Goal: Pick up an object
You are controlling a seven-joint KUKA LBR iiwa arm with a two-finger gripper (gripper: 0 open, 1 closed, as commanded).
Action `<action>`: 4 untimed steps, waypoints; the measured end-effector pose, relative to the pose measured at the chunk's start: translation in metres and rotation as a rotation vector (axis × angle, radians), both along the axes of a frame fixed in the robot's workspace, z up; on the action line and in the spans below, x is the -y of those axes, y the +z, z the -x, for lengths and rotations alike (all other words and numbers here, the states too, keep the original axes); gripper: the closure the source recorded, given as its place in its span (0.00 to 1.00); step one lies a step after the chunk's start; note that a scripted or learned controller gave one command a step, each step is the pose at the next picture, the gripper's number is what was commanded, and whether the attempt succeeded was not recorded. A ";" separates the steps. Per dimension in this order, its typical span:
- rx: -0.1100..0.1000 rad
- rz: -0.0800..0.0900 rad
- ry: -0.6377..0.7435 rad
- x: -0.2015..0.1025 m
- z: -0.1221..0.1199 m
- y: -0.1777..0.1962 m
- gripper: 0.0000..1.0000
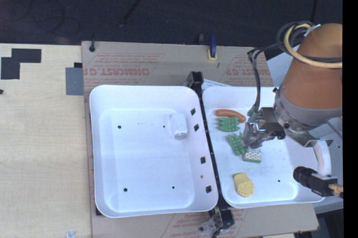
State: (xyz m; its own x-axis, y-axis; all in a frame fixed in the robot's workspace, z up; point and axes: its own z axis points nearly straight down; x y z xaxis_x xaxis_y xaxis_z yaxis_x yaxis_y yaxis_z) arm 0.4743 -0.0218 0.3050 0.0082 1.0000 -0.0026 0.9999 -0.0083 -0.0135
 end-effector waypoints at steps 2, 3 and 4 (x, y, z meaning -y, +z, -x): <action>-0.005 -0.002 0.005 -0.028 0.001 -0.032 1.00; 0.002 -0.001 0.001 0.037 0.001 -0.093 1.00; 0.006 -0.004 0.002 0.035 -0.001 -0.080 1.00</action>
